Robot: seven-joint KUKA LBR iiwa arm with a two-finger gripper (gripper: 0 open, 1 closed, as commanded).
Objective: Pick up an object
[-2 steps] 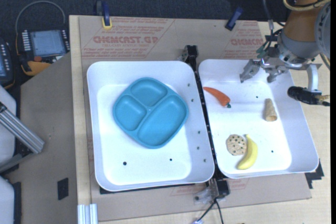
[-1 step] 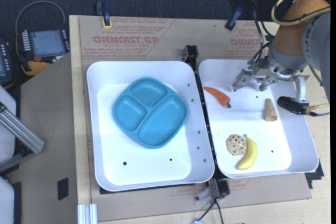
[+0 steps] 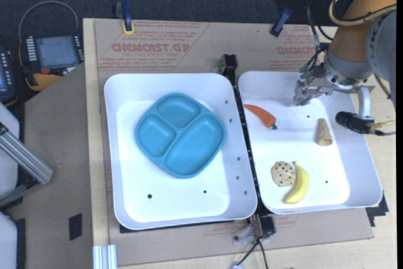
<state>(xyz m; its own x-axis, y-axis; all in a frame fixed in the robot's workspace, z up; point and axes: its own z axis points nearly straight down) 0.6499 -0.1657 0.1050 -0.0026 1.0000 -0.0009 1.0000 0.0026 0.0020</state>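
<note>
Well, from my screen I look down at the two white bins, and I will use the red pepper (image 3: 260, 114) as my marker. It lies in the right bin (image 3: 343, 189), close to that bin's left wall and in its far half. It has a little green tip that points toward me.

The gripper (image 3: 306, 92) is to the right of the pepper and a bit farther back, over the white floor of the same bin. It is apart from the pepper and holds nothing that I can see. I cannot tell if it is spread wide or pressed together, because it looks too small and dark from here. The grey arm (image 3: 352, 50) with its orange part goes up and to the right from there.

Farther right of the pepper, past the gripper and a bit nearer to me, lies a short tan stick (image 3: 323, 132).

Nearer to me than the pepper there is a round cookie (image 3: 283, 173) with dark dots. A yellow banana (image 3: 298, 184) lies just beside the cookie, on its right, and they seem to touch.

To the left of the pepper, over the wall between the bins, is the left bin (image 3: 126, 104). A blue plate (image 3: 181, 134) with three parts sits in it.
</note>
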